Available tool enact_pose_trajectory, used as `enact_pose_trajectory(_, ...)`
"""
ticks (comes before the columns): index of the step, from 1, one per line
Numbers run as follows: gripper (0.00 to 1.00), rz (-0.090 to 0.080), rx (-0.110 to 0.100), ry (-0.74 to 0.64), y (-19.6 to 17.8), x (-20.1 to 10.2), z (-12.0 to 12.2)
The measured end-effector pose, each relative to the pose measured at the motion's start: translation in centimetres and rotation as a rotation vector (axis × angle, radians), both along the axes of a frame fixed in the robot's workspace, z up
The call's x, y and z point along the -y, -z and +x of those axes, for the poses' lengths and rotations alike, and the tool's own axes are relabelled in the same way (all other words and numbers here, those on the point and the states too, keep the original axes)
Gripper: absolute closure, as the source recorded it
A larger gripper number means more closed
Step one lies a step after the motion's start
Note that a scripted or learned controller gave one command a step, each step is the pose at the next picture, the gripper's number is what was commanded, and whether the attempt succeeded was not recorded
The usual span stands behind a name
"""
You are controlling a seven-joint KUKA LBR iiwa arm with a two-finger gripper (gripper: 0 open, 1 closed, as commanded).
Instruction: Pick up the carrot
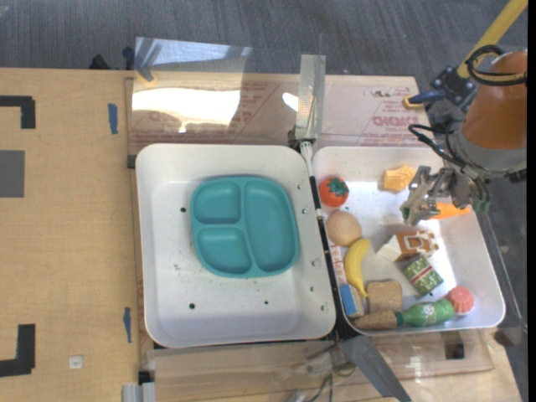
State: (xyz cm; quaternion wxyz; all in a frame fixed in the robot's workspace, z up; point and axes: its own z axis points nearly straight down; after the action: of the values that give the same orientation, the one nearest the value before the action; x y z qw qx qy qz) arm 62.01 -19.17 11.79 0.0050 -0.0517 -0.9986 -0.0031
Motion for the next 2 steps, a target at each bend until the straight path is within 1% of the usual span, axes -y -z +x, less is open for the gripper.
enact_pose_trajectory(1, 1.0, 0.011, 0.023, -0.339, 2.7, 1.5, -1.3)
enact_pose_trajectory(2, 1.0, -0.005, 0.022, -0.195, -2.6, -6.0, 0.0)
